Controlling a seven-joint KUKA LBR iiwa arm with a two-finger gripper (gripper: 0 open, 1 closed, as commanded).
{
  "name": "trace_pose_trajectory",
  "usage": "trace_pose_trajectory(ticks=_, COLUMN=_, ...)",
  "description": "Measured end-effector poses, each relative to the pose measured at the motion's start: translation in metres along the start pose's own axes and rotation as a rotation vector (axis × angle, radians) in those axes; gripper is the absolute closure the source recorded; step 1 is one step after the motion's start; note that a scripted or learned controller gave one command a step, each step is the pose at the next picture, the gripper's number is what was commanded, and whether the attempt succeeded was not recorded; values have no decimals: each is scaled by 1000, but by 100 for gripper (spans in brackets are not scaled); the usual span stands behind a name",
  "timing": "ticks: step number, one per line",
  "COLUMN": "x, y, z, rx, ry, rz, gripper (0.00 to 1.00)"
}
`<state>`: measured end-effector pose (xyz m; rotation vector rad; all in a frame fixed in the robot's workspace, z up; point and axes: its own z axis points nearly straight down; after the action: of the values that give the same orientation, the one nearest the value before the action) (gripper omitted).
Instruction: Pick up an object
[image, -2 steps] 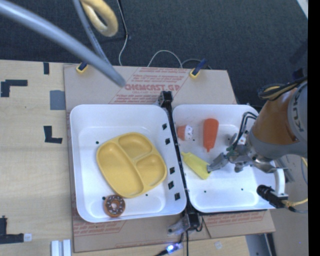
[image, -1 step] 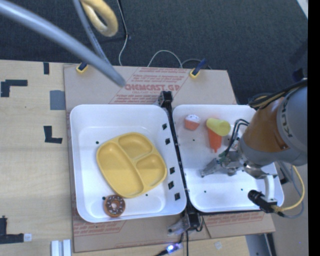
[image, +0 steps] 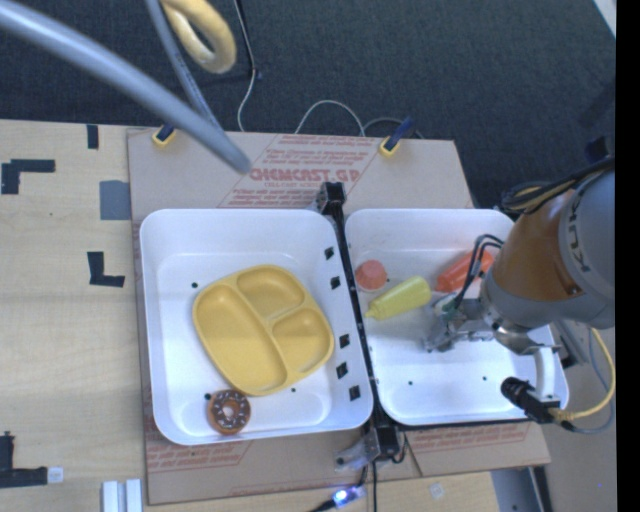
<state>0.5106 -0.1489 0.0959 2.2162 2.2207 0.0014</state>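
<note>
Two bins (image: 160, 300) hold one plate (image: 262, 328), one doughnut (image: 229, 411), three toys (image: 399, 297).

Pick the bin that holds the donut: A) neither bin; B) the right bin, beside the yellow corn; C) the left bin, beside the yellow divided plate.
C: the donut lies in the left bin, just off the yellow plate.

Bench (image: 60, 300) (pale wood) under two bins (image: 160, 330)

left bin (image: 160, 300): divided plate (image: 262, 327), donut (image: 229, 411) | right bin (image: 440, 400): corn cob (image: 399, 298), carrot (image: 462, 269)
</note>
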Motion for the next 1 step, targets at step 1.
trace_pose_trajectory(ticks=1, x=5, y=4, z=-61, rx=0, ry=2, rz=0, gripper=100)
